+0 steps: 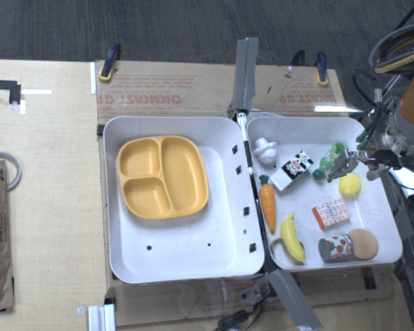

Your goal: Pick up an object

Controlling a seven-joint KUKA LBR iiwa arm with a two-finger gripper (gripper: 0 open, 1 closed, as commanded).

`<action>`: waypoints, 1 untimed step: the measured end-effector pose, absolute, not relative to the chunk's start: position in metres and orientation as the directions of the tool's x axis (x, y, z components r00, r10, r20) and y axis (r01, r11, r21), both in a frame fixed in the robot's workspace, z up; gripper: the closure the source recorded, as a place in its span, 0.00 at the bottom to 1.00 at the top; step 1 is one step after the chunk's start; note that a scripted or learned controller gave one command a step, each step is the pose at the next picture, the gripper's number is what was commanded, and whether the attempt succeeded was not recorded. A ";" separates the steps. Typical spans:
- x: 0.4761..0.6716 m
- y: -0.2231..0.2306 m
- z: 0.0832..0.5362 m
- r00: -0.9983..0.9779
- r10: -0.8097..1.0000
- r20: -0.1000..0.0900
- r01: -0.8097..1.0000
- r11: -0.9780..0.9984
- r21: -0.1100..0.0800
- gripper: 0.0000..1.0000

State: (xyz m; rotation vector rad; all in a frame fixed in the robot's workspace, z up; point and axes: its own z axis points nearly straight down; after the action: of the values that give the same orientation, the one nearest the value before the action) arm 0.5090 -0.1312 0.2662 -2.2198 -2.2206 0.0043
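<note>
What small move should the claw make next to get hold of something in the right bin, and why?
Probably lower the claw a little onto the yellow ball. The claw sits at the right bin's upper right, just above the ball and beside the green toy, with nothing seen between its fingers. The ball lies closest and apart from the orange box, so a short descent looks least likely to disturb neighbours.

The arm [407, 116] comes in from three o'clock, its orange band showing at the frame's edge around two to three o'clock. Below the band the grey wrist [390, 147] angles toward nine o'clock, with dark cables looping above it at about one o'clock. The gripper [345, 163] sits at the wrist's nine-o'clock end, low over the right bin's upper part. Its fingers are small and blurred, and their state cannot be made out.
</note>
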 end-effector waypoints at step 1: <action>0.535 -0.186 0.176 0.168 0.986 -0.001 0.986 -0.168 -0.004 0.00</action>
State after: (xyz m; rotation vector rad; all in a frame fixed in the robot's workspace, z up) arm 0.5354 -0.1863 0.1755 -2.3992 -2.0247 0.0048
